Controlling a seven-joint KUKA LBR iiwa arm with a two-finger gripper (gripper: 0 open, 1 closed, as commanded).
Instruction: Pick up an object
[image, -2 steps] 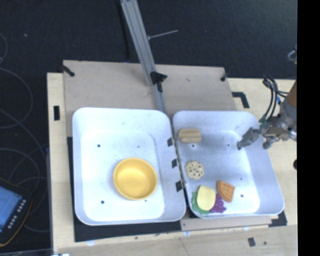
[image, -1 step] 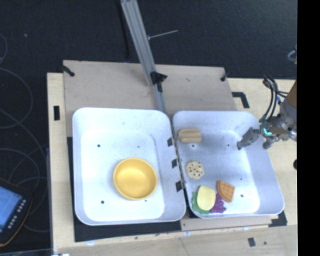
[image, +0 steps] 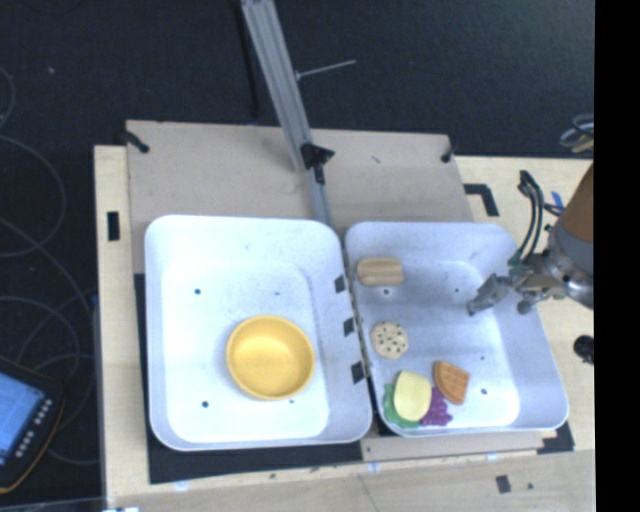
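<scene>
Tan roll-shaped block lying at upper left of right bin, close to the wall shared with left bin. Speckled round cookie just below it, apart from it. Yellow-green toy food at the bin's lower left corner, touching a purple-green piece; orange waffle-like piece just beside it on the right, contact not clear. Nothing lifted, all resting on the bin floor. Gripper over the right bin's right half, well apart from every item, prongs spread with nothing between them. Grey arm entering from the right. Yellow bowl upright in the left bin, lower centre. Slanted metal pole above the bins.
</scene>
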